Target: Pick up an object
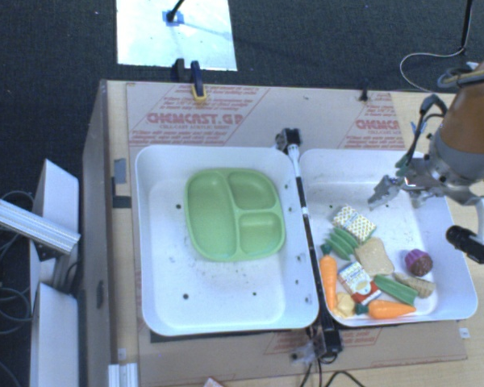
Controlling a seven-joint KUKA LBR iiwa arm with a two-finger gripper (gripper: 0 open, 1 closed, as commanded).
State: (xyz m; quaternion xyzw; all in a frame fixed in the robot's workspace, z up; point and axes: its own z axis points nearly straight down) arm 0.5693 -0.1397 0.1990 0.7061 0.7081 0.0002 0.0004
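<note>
The right bin (371, 168) holds a heap of toy food in its front half. In the heap are a checkered cracker (355, 222), green bean pods (343, 241), a carrot (329, 279), a slice of bread (375, 256), a purple onion (419, 261), a small printed packet (356, 280) and a green pod (394, 289). My gripper (403, 192) hangs over the back right part of this bin, above and behind the heap. It is open, with nothing between its fingers.
In the left bin (157, 216) lies a green divided plate (234, 214). A black-and-white bar (300, 208) runs along the seam between the bins. The grey and orange arm (472, 127) covers the right bin's far right corner.
</note>
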